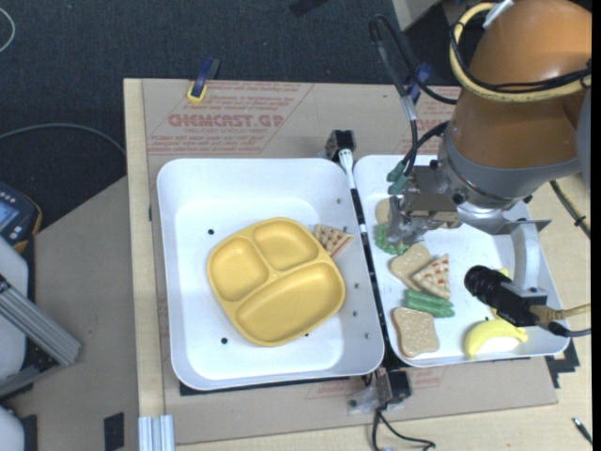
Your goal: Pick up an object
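down at nine o'clock in the right bin [554, 346], tool [406, 225] hovers over a green toy bean [390, 242]; cannot tell its spread. crowded toast slice [409, 263] beside it risks a glancing, failed grab.

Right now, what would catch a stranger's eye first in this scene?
Most likely the big orange and grey robot arm looming over the right bin, its gripper down among small toy foods. Next, the yellow divided plate lying in the middle of the left bin, with a waffle-like piece at its upper right edge. A yellow banana sits at the right bin's near edge.
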`<state>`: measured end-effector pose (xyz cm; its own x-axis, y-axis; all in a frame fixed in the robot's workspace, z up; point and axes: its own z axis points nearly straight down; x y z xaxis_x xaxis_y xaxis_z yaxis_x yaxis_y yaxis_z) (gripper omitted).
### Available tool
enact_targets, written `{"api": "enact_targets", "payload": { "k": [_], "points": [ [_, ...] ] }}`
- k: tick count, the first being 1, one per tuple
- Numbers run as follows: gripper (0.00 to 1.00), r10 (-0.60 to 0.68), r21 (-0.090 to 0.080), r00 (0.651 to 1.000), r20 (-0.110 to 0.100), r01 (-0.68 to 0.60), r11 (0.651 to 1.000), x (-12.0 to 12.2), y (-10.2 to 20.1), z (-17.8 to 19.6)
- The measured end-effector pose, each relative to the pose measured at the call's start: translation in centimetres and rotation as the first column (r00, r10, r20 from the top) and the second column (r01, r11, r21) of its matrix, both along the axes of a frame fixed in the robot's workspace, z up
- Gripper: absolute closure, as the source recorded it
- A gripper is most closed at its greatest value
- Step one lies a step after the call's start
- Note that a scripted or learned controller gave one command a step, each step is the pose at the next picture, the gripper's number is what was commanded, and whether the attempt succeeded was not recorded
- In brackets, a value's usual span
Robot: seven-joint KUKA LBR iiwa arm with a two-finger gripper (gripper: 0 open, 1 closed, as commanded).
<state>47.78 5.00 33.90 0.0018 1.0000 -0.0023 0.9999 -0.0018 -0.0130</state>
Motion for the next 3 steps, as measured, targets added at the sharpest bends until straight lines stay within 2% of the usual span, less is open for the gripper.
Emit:
{"api": "enact_targets", "payload": {
  "k": [1, 2, 3],
  "points": [
    [1.00, 0.002, 0.002, 1.000, 0.016, -0.002, 1.000, 0.2, 0.0, 1.7],
    [1.00, 0.002, 0.004, 1.000, 0.029, -0.002, 1.000, 0.3, -0.8, 13.8],
    [1.00, 0.000, 0.000, 1.000, -0.001, 0.000, 1.000, 0.0, -1.4, 1.4]
  ]
}}
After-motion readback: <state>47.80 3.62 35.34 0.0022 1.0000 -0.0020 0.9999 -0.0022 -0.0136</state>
